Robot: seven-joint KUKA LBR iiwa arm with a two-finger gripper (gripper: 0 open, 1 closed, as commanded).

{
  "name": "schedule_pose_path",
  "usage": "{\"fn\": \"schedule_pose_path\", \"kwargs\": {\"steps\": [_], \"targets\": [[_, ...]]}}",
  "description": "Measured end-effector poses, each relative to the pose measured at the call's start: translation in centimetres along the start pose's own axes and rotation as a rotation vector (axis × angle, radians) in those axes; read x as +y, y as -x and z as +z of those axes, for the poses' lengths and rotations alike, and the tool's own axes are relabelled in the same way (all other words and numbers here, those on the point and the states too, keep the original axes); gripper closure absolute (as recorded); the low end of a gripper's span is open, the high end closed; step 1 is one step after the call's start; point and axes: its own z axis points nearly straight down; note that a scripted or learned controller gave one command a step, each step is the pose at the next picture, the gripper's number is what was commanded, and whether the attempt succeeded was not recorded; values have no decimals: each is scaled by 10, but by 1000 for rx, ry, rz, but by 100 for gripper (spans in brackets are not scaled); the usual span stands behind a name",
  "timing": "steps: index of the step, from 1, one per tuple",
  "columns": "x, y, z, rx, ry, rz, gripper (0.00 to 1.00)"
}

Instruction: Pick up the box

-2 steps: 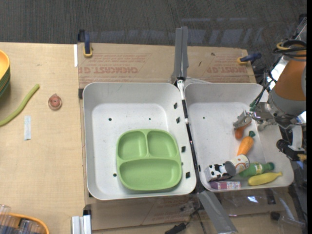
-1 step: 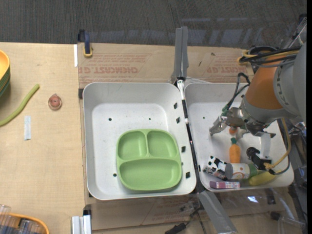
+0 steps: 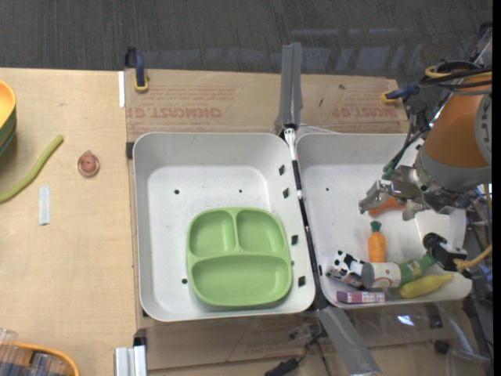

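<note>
The wooden bench (image 3: 63, 288) is carrying two white bins side by side, the left bin (image 3: 156, 163) and the right bin (image 3: 329, 171), both sitting on a sheet of brown cardboard (image 3: 211, 100). Out on the bare wood to the left, a green strip (image 3: 35, 169) is lying at a slant, a small pink object (image 3: 88, 164) is resting near it, and a little white tag (image 3: 44, 205) is lying below them.

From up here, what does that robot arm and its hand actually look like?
The arm is rounded, with a broad orange band above grey metal at the wrist. Yellow and black cables loop along its top and side. The hand is a small cluster of silvery-grey metal parts with angular edges.
</note>
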Motion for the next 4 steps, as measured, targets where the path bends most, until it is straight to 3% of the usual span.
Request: {"fn": "schedule_pose_path", "kwargs": {"steps": [1,2,3,4], "targets": [[73,55,53,7,-2,75,0],[37,-27,53,0,0,142,0],[-48,-26,53,1,-1,-73,0],[22,-3,53,0,0,20,0]]}}
